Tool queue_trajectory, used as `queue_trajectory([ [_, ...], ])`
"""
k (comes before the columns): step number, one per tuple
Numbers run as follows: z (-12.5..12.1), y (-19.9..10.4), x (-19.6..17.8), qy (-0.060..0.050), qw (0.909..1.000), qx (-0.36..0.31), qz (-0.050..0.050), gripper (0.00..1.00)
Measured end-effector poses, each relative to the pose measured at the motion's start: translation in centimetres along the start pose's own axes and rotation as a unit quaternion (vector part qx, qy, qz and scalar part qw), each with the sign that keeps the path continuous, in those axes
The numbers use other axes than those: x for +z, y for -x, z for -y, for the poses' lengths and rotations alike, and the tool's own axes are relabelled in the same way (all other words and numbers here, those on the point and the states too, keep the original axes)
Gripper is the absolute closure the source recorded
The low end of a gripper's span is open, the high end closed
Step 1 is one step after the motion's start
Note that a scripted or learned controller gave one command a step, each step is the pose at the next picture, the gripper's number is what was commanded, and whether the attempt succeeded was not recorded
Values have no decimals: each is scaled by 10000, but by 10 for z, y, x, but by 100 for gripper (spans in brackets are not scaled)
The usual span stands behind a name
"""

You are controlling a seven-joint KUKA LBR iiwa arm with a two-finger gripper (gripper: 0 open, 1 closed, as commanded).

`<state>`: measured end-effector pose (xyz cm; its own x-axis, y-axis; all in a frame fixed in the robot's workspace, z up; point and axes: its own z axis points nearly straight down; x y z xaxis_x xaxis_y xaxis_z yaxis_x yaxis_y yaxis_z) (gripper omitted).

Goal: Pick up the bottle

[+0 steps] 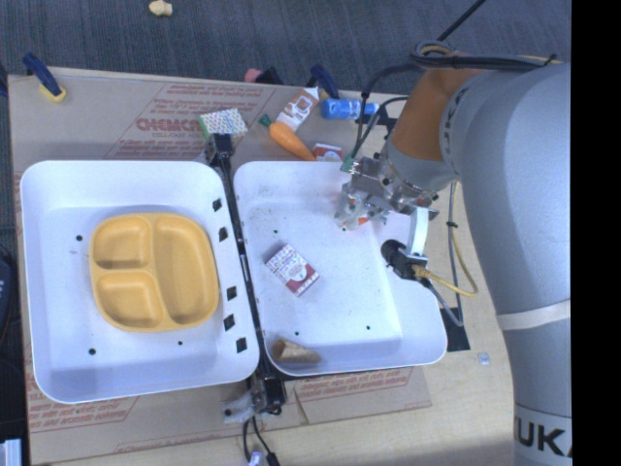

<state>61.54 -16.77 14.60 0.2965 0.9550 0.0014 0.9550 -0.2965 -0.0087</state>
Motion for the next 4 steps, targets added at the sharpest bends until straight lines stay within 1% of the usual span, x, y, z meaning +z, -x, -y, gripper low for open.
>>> queue_trajectory([
  [1, 84, 4, 29, 10, 9966, 821, 5, 100],
  [2, 132, 31, 10, 13, 9962, 871, 2, 100],
  [3, 141, 16, -60, 25, 9778, 2097, 1, 100],
  [4, 138, 28, -55, 18, 8997, 4366, -9, 100],
])
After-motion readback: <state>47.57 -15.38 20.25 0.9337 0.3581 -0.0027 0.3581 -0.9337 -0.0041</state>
